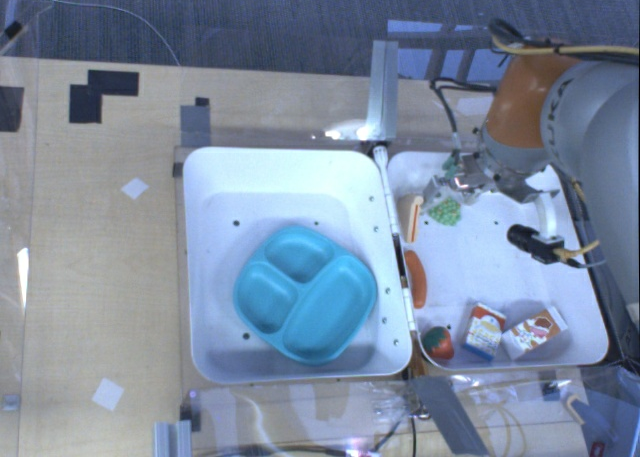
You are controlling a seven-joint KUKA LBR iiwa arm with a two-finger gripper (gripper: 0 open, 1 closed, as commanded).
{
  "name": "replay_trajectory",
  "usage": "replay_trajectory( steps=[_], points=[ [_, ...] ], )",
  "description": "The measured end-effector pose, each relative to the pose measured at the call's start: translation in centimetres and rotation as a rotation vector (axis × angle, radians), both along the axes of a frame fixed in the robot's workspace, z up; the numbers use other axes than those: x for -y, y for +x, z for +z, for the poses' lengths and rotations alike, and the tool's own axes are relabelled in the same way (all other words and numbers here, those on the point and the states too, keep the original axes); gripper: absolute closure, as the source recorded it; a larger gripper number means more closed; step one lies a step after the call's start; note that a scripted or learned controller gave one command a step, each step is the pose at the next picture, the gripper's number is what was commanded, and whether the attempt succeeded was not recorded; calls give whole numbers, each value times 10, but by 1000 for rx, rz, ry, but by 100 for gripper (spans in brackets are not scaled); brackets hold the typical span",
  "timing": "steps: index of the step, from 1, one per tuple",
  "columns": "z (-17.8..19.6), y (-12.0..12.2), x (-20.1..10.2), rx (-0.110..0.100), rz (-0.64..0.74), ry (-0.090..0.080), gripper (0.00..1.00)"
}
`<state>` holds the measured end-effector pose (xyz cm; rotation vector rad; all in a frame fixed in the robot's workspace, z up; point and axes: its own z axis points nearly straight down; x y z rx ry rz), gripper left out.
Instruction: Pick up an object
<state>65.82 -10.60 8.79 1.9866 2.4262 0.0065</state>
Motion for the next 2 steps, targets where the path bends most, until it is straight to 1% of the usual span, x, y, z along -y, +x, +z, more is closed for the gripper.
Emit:
replay_trajectory(
  steps=[1, 2],
  points=[
    [13, 2, 0, 6, 0, 0, 100],
    [99, 12, -64, 0, -125, 2, 100]
  ],
)
